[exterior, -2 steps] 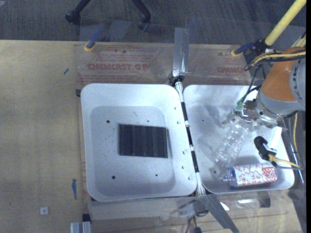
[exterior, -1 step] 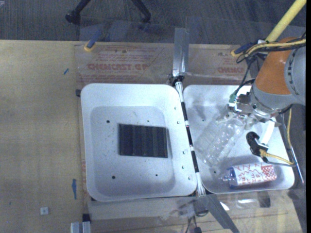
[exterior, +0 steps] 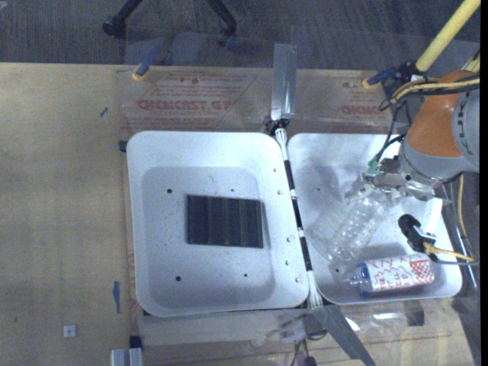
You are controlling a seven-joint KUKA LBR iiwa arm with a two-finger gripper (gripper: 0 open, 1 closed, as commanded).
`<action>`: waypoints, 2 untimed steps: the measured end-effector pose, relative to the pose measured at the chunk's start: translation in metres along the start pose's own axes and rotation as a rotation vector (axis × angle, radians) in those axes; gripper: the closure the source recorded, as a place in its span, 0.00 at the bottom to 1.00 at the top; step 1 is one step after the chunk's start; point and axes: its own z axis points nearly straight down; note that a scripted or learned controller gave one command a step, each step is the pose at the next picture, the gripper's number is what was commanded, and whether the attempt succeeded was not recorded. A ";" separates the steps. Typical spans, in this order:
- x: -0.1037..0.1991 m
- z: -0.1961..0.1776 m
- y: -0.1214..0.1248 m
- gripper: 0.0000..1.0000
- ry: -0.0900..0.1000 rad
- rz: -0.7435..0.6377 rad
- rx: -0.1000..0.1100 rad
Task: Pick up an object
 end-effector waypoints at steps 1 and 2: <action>-0.041 0.007 -0.013 0.00 -0.001 -0.333 -0.008; -0.041 0.008 -0.013 0.00 0.000 -0.333 -0.008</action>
